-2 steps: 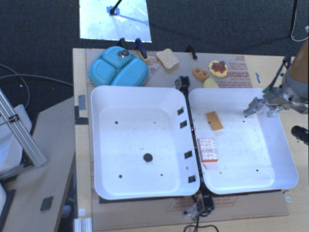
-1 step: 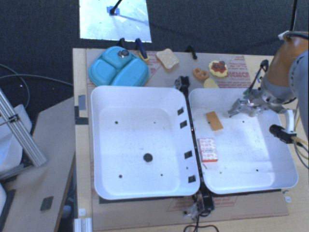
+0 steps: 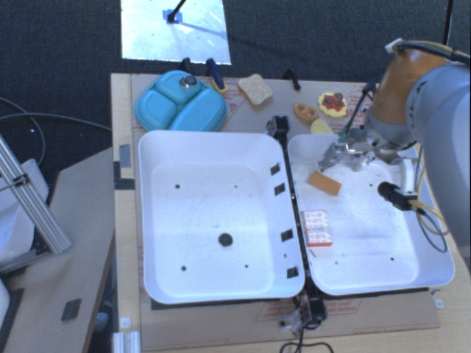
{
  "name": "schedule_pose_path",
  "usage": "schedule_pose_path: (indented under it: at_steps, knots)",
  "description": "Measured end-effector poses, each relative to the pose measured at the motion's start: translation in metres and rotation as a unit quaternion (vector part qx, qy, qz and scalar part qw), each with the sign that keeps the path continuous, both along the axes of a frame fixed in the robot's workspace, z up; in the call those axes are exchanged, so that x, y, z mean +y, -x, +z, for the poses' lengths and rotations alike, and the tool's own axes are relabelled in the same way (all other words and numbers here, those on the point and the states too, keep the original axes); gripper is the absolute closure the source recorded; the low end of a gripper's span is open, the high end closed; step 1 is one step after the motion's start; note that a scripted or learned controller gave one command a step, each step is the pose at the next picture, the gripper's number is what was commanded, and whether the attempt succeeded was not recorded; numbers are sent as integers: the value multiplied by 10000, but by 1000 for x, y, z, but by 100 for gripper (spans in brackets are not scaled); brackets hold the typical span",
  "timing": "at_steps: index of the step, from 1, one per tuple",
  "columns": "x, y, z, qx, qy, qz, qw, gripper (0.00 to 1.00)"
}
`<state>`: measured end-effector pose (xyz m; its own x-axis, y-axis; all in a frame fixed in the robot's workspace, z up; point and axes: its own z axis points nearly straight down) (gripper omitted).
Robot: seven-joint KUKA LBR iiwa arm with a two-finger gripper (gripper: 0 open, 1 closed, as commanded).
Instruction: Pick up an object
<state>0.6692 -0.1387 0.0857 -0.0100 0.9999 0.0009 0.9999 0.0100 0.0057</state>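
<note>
Down at the front edge of the table [image 3: 221, 328], some wires [image 3: 302, 322] are poking out between the two white bins. Just above them, in the right bin [image 3: 434, 271], a small red and white packet [image 3: 317, 228] is lying flat near the wall between the bins. Farther back in that bin, an orange block [image 3: 324, 183] is lying tilted. Either one could be picked, since both are lying loose with room around them.

Over the back of the right bin, the grey arm [image 3: 434, 101] is reaching in from the right. Its tool [image 3: 340, 155] is hanging just behind the orange block, pointing toward it. The tool is looking small and blurry, so it is too hard to tell how wide it is or if it is touching anything. Nothing is showing inside it.

Inside the left bin [image 3: 158, 219], a small dark round thing [image 3: 225, 239] is sitting alone. Behind the bins, a blue dish [image 3: 180, 103], a piece of toast [image 3: 255, 90] and some toy food [image 3: 333, 104] are sitting on the table, probably kept out of the way.
</note>
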Motion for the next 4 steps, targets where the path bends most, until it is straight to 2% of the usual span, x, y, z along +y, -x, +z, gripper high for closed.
schedule_pose_path:
  at_steps: [1, 2, 3, 4]
  knots:
    - [38, 58, 1, -2, 10, -38, 10000, 0]
    - [35, 55, 12, -28, 22, -44, 10000, 100]
    - [100, 27, 105, -36, -3, 7, 10000, 100]
    - [70, 102, 98, 50, 6, -66, 10000, 100]
